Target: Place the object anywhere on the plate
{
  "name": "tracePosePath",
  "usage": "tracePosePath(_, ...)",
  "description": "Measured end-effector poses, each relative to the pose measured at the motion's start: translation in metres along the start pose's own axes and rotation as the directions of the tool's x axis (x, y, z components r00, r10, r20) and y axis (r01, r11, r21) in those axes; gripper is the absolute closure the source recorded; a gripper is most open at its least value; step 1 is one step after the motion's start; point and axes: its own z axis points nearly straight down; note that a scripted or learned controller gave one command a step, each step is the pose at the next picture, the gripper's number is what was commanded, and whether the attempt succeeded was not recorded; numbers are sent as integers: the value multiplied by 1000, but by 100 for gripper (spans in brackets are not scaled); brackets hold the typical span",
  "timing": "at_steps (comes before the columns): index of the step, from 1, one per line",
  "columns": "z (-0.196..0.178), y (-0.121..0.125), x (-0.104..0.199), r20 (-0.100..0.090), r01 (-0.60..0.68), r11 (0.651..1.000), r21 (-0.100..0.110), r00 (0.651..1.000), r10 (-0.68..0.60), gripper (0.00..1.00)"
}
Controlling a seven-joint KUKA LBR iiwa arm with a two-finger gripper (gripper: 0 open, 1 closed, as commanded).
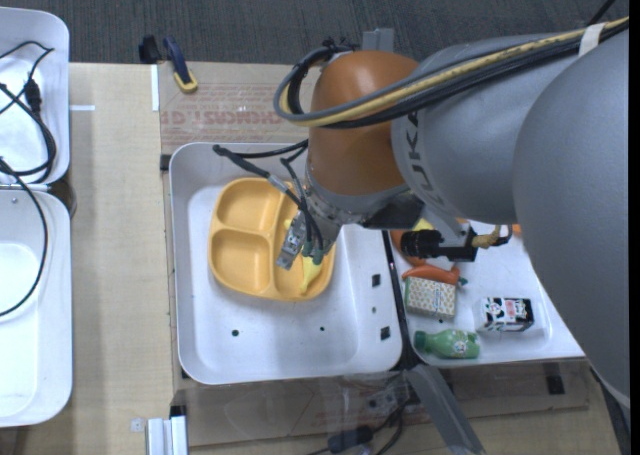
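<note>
The metal gripper [296,243] hangs over the right compartment of the smooth, yellow divided plate [245,233] in the left white bin [270,343], its grip unclear, a yellow object [315,269] just beneath it on the plate.

Yellow divided plate [250,238], tilted in left bin, small yellow object [313,273] on its right compartment
</note>
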Motion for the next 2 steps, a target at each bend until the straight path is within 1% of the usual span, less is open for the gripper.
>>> tracePosePath(1, -110, -19, -99, 2, 17, 1000, -2, 1000, -17, 100)
tracePosePath(2, -204, 25, -99, 3, 132, 991, -2, 991, -132, 100)
